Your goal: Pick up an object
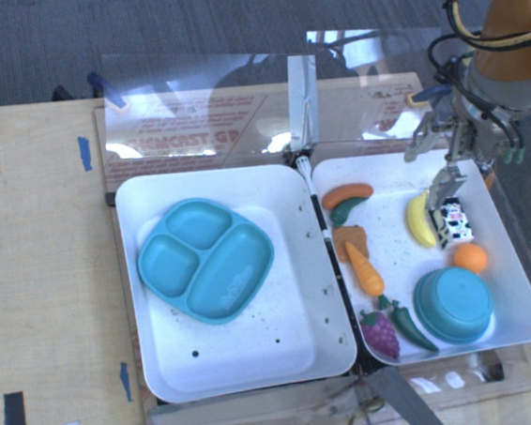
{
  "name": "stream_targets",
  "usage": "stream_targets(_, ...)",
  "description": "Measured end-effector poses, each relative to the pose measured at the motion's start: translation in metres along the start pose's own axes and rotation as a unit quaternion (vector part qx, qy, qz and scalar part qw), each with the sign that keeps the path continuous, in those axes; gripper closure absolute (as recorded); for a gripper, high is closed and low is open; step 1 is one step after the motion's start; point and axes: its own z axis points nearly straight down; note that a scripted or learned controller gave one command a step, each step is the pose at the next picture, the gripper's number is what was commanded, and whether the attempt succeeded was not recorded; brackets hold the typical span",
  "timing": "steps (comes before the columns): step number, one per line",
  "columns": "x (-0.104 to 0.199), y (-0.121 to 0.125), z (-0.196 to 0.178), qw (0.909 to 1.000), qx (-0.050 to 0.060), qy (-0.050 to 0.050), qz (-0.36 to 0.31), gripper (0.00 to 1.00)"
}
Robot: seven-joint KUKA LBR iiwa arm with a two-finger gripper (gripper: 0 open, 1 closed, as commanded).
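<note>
Purple plastic toy grapes (pixel 381 333) are lying nearest, while the gripper (pixel 446 181), grasp state unclear, is hovering beside the light, smooth yellow toy banana (pixel 421 222), best pinched mid-curve.

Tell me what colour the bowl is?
Light blue; the bowl shows best in the camera view.

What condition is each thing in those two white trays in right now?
Divided plate: flat, upright, left bin.
Bowl: upside down, right bin.
Banana: lying beside the gripper.
Carrot: lying flat.
Grapes: lying at the front wall.
Gripper: low over the right bin.
</note>
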Motion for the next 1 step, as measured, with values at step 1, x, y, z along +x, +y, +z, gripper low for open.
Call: stream_targets(1, 0.0547, -0.0483, 0.1029, 0.9984, 0.001, -0.002, -0.056, 0.00)
